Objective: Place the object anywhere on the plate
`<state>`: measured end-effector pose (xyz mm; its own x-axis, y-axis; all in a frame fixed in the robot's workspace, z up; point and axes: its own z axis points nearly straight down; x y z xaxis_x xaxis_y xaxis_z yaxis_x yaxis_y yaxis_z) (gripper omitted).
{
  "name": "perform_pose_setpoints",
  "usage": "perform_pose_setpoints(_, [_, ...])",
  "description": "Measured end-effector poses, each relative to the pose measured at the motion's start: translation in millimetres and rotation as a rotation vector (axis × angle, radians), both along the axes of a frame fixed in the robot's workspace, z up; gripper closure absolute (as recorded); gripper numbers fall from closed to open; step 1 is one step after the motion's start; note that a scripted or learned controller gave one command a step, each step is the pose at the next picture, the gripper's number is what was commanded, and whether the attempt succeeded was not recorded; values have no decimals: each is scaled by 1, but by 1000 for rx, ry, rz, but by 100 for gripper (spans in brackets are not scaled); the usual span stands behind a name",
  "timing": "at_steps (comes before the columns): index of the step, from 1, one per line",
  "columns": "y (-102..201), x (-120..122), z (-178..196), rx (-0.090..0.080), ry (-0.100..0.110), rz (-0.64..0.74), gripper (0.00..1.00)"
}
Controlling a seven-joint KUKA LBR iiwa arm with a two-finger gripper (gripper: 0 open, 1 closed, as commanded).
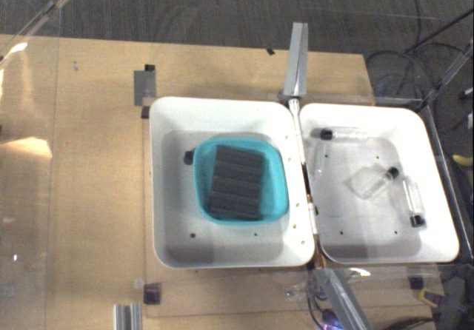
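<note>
Seemingly the block [237, 183] is already lying on the plate [275, 182], toward 9 o'clock, so I'm advising lifting away straight; jaws' state I cannot tell.

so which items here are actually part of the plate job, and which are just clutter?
Part of the job:
- teal plate in the left bin
- dark ridged block lying on the plate

Just lying about:
- three clear tubes with black caps in the right bin

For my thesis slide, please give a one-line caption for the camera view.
Dark ribbed block lying on a turquoise plate in the left white bin.
</note>
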<state>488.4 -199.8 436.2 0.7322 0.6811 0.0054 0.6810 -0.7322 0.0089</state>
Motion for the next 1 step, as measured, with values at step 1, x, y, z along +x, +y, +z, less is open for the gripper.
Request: perform_pose_setpoints(1, [-2, 0, 0, 2, 0, -121, 0])
